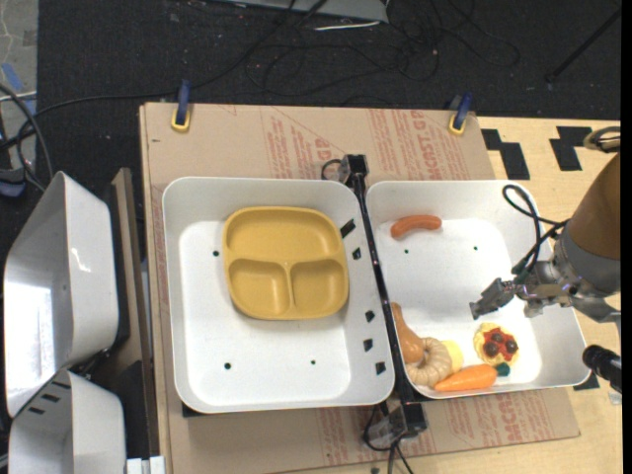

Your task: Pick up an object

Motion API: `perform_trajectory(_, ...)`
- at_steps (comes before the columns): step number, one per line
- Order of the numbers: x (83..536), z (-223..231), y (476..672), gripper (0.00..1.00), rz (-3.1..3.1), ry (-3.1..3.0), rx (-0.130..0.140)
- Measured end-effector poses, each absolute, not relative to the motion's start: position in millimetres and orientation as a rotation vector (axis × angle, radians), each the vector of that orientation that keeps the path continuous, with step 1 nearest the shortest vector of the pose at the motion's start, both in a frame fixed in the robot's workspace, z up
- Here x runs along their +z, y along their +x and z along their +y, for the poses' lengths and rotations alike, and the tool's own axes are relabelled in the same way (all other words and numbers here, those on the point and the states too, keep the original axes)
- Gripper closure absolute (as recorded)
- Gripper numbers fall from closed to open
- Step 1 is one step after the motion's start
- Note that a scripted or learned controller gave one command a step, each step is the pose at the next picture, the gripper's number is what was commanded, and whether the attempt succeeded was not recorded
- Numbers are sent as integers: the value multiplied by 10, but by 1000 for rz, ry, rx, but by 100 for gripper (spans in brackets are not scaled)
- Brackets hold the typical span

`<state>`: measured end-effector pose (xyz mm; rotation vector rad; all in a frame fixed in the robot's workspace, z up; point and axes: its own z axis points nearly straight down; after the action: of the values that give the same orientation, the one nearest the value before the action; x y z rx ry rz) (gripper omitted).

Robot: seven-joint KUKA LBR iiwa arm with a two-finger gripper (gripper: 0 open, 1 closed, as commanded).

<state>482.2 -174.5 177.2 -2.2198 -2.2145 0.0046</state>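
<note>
Reaching in from three o'clock, the grey arm (592, 235) with its orange band carries a dark pincer (491, 302) low over the right bin (464, 240); I cannot tell whether it is open or closed, and nothing is visible in its grip. Toward five o'clock from its tip, near it, lies a small round pizza toy (497, 344), yellow with red and dark bumps. Along the bin's six o'clock edge sit a smooth tapered orange carrot (465, 378), a ridged, curled beige piece (432, 360) and a tan pear-shaped gourd (406, 332), crowded together and touching. A glossy curved sausage (416, 225) lies alone near the twelve o'clock wall, well apart from the rest. A smooth yellow plastic divided plate (286, 262), rounded and three-sectioned, rests in the left bin (197, 294). Both shallow white bins sit on a cardboard-covered bench (395, 136).
</note>
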Motion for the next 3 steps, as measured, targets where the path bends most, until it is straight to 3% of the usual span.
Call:
perform_trajectory(1,1172,-1736,4894,0,-2216,-2220,4)
perform_trajectory(2,1307,-1740,4908,100,-2218,-2225,0)
perform_trajectory(3,1754,-1674,4913,100,-2228,-2221,-4)
